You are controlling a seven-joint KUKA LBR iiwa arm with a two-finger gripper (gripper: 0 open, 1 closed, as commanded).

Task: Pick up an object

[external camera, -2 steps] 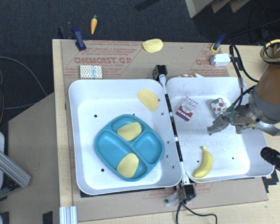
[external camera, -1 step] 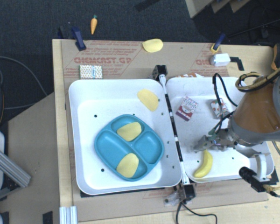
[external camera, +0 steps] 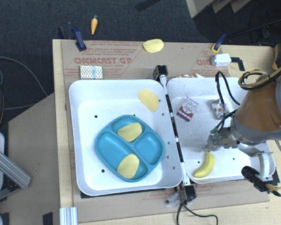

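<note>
I see the hand [external camera: 214, 142] low in the right bin [external camera: 196, 90], just above the banana [external camera: 203, 166]; arm [external camera: 257, 111] hides most of it, can't tell its state. Two small packets [external camera: 188, 109] further back, labels unreadable. Blue tray [external camera: 129, 146] in left bin [external camera: 79, 107].

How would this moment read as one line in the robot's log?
arm: over right bin | gripper: just above banana | grasp: none seen | left bin: blue plate

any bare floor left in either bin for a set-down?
Left white bin: bare strip along its far-left wall, beside the blue divided plate. Right white bin: bare middle between red-white packet and yellow banana. Crowded near the claw.
</note>
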